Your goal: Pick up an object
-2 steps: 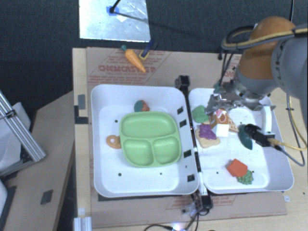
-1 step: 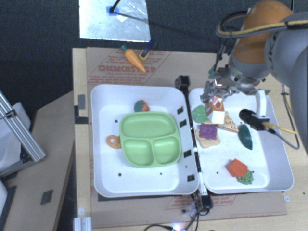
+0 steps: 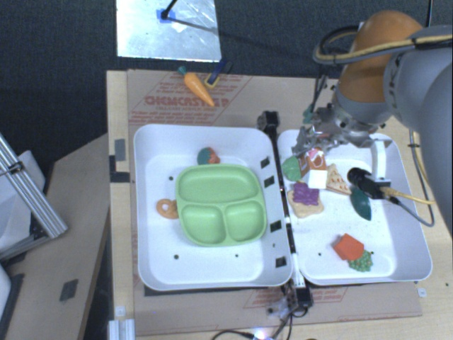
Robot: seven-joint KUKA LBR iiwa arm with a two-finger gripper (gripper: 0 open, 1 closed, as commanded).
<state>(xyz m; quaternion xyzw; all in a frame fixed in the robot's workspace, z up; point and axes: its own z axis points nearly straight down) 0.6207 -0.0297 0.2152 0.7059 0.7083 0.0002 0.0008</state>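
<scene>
Tool: the grey two-finger tool [image 3: 316,145] hangs low over the upper left corner of the right shallow white plastic bin [image 3: 407,257], just beside the divider edge; whether it is spread or closed, and whether it has hold of anything, I cannot tell.
Cluster under tool: a brown and white toy piece [image 3: 312,163] sits right below the tool, a green rounded toy [image 3: 291,167] touching it at 9 o'clock, a white block [image 3: 317,179] at 6 o'clock, a tan wedge-shaped toy [image 3: 337,183] at 4 o'clock.
Purple flat toy [image 3: 306,194]: lies at 6 o'clock of the cluster, near the left wall of the right bin.
Dark teal leaf-shaped toy [image 3: 362,204]: at 4 o'clock of the tool, near mid-bin.
Orange-red block with green bunch [image 3: 350,248]: at 5 o'clock, well apart from the rest, near the bin's lower rim.
Open room: the right bin's lower left floor and far right side are bare.
Left shallow white plastic bin [image 3: 152,264]: a light green three-compartment plastic tray [image 3: 219,202] fills its middle; a small tan ring [image 3: 167,208] touches the tray's 9 o'clock edge, a small round orange and teal toy [image 3: 207,156] sits at its 12 o'clock edge.
Bench [image 3: 85,211]: an orange toy carrot [image 3: 198,88] lies beyond the bins at 12 o'clock.
</scene>
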